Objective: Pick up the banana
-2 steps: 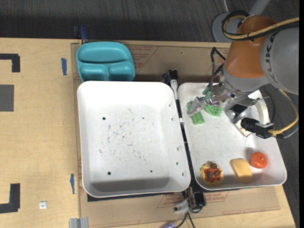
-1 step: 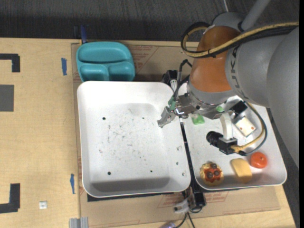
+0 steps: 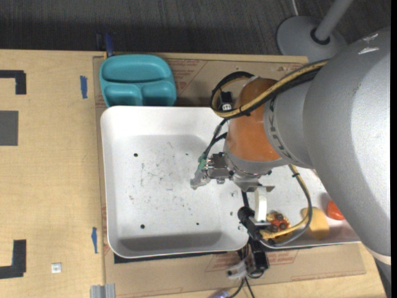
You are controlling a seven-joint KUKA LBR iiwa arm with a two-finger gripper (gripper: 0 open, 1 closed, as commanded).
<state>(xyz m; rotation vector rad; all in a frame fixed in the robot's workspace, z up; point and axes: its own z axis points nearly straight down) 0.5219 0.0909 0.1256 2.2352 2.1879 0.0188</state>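
Camera view, looking down at a slant on a tan bench [image 3: 49,166] with two shallow white bins side by side. The left bin [image 3: 107,166] takes up the middle of the frame, and its scuffed floor is bare. A teal tray [image 3: 138,79] sits just above its upper left corner.

The grey arm [image 3: 335,123] reaches in from the right and covers most of the right half of the frame. Its orange band [image 3: 248,129] is just right of centre. Below the band, the gripper [image 3: 208,174] hangs over the right part of the left bin's floor. It is seen from above, with the wrist covering much of it. You cannot tell how wide it is open, and nothing visible shows that it has hold of anything.

The right bin [image 3: 310,244] appears as a strip at the lower right, under the arm. In it lies a pale yellow piece, most likely the banana [image 3: 316,223], partly hidden by the arm. An orange thing [image 3: 335,211] lies just to its upper right, and a few small dark reddish things [image 3: 279,223] lie to its left.

As for progress, you can judge that the pick is not yet done. The banana rests in the right bin, while the gripper is over the other bin, well apart from it. What is left is nearly the whole task: move across to the right bin, come down over the banana, close on it and lift it clear.
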